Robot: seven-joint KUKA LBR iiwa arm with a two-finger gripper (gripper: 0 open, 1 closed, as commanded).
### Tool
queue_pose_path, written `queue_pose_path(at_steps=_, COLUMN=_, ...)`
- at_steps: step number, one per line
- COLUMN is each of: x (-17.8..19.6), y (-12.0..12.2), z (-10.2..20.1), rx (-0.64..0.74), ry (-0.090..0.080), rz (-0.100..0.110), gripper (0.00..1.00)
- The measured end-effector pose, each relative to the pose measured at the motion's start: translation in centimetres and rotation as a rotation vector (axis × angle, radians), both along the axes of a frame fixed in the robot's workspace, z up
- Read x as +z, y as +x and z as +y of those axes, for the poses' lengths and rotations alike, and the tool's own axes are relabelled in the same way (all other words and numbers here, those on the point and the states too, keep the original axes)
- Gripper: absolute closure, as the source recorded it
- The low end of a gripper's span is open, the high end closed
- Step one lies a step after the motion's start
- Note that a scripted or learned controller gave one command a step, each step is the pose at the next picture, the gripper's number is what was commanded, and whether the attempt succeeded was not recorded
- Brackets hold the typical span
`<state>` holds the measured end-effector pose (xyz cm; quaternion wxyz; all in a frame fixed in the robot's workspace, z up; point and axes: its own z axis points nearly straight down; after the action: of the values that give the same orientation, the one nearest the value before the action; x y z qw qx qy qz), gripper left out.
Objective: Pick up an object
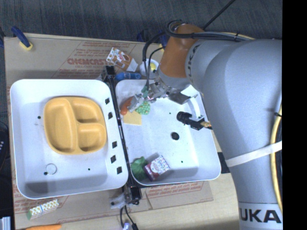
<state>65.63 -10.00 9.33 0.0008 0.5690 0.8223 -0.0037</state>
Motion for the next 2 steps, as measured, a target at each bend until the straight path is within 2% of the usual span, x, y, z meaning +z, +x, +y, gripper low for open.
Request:
queue_pose_path(at_steps=1, x=1.07, y=0.11, z=0.15, rx=0.003, ry=0.003, rz=-0.002, gripper=1.00)
queue_pose_path(at_steps=2, x=1.06, y=0.10, z=0.16, rx=0.003, ry=0.003, rz=-0.001, gripper=0.00)
